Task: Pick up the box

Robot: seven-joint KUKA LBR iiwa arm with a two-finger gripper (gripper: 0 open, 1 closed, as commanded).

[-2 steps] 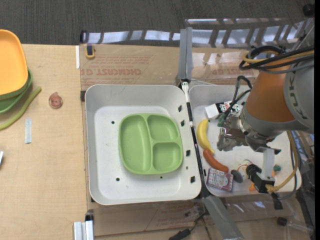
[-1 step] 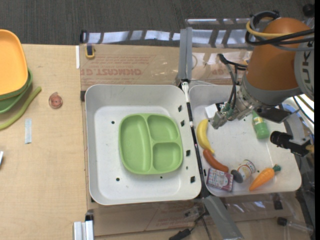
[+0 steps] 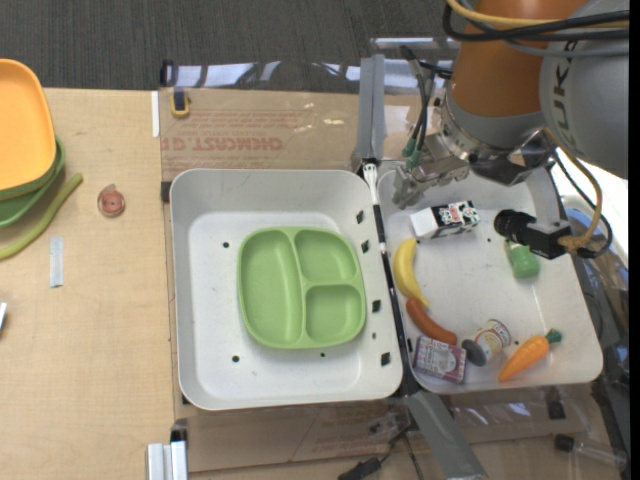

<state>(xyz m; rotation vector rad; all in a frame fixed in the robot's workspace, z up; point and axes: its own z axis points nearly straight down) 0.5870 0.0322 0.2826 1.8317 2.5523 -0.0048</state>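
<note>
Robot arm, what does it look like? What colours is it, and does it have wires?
The arm is chunky and rounded, with smooth grey shells and a big shiny orange band above the wrist. Part of black lettering shows on the grey shell. Yellow and black cables loop around the orange part, and thinner wires run down to the grey metal gripper.

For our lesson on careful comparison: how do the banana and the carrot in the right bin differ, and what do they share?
The banana is yellow and curved; the carrot is orange, straight and tapered, with a green top. The banana lies along the right bin's left wall, running top to bottom in the view; the carrot lies at a slant near the bin's front right corner. Both are elongated food items lying flat in that bin.
</note>
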